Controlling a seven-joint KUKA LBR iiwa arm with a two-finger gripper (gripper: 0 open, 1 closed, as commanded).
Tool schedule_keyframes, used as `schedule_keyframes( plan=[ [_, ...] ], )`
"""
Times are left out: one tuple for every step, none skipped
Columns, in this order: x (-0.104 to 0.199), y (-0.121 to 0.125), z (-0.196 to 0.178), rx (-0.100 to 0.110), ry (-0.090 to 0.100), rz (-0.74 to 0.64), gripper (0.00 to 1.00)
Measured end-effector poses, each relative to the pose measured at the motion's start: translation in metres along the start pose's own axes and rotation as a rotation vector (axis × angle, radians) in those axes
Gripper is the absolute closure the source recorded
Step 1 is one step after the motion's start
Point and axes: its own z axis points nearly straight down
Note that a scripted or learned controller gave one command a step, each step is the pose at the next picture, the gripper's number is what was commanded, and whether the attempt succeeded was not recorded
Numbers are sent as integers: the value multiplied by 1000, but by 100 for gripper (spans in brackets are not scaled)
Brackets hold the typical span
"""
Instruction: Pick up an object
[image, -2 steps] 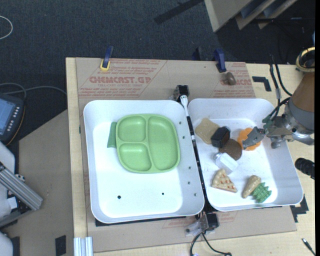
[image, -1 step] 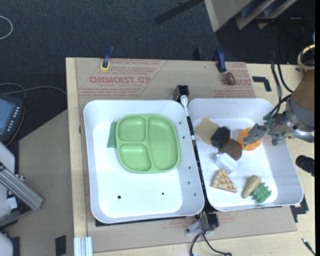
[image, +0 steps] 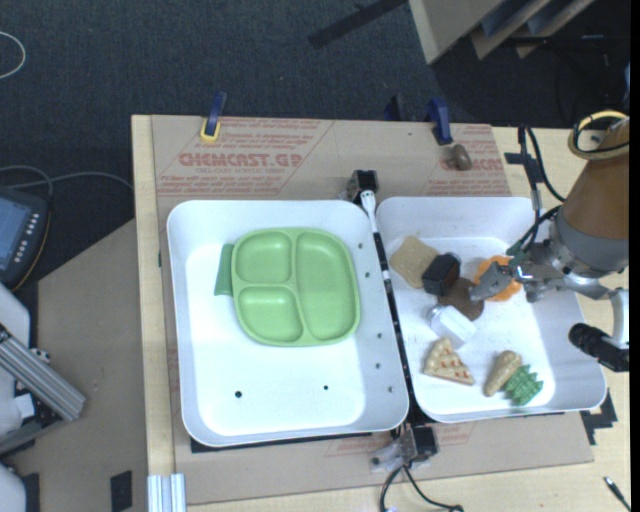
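Note:
My gripper (image: 500, 281) hangs low over the right bin (image: 560, 395), near its right-hand middle. It sits directly over an orange object (image: 497, 268), which it partly hides. Just to its left lie a black object (image: 440, 272) and a dark brown piece (image: 462, 296). A tan bread slice (image: 410, 258) lies further left. In front of these are a small white object (image: 452, 323), a pizza slice (image: 447, 363) and a beige piece beside a green leafy toy (image: 522, 385). Whether anything is gripped is hidden.
The left bin (image: 200, 330) holds a green divided plate (image: 296, 285). A black divider bar (image: 383, 290) runs between the bins. The arm's grey body with its orange band (image: 600, 200) overhangs the right bin's right edge. Clamps (image: 211, 125) stand at the bench's far edge.

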Motion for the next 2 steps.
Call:
schedule_keyframes(
  plan=[
    [-3, 6, 60, 0, 0, 1, 0],
    [-3, 8, 64, -6, 0, 1, 0]
  ],
)
